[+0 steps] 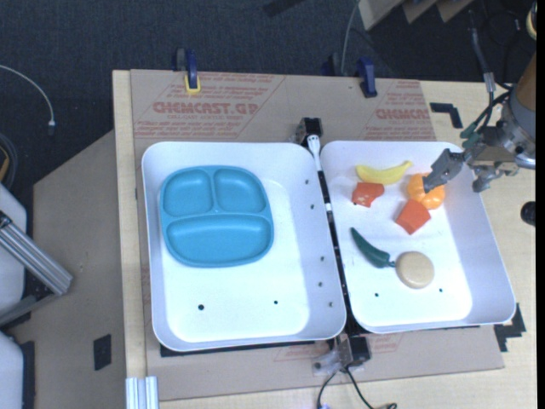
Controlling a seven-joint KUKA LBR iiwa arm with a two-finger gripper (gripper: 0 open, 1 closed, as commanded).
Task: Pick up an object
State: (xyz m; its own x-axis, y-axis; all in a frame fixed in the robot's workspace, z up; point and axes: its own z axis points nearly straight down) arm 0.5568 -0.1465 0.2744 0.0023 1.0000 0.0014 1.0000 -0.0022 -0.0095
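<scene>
I am looking down on a flat bench topped with a brown cardboard-like sheet printed with red lettering, and it is carrying two shallow white plastic bins side by side. The left white bin and the right white bin are sitting with their inner edges just beside each other along a dark seam running down the middle. Two blue clamps are gripping the sheet's far edge, one near the left corner and one further right. The sheet's right side is showing black corner marks beside the right bin.
</scene>
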